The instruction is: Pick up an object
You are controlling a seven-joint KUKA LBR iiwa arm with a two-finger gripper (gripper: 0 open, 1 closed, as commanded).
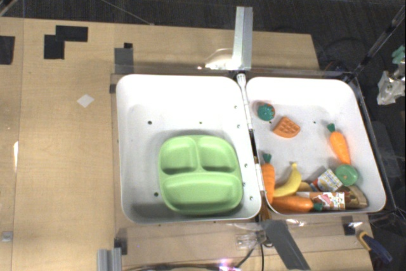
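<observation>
**Pick not started: choose an isolated target**

Standing by the bench, I couldn't tell the gripper's state; nothing was held above either bin.

Left shallow white plastic bin held a green three-compartment plastic plate, sitting toward 6 o'clock of that bin.

Right shallow white plastic bin held all the small stuff:
- teal round toy at about 10 o'clock, apart from everything.
- orange waffle-patterned wedge just beside it, toward centre, not touching.
- orange toy carrot with green top at 3 o'clock, lying alone, long axis running roughly 12 to 6.
- green round lid-like piece just below that carrot.
- pile along the 6 o'clock wall: second orange carrot against the divider, yellow toy banana leaning on it, a long orange piece under them, brown bottle with printed label and a small labelled packet touching one another.

My read: best bet was the 3 o'clock carrot or the waffle wedge. Both had clear floor around them. I'd have closed the fingers across the carrot's short axis, mid-body, coming straight down.

Avoid the 6 o'clock pile: stacked, touching, hard against the wall, likely a slip or double grab. The plate looked too broad and flat for a pinch.
</observation>
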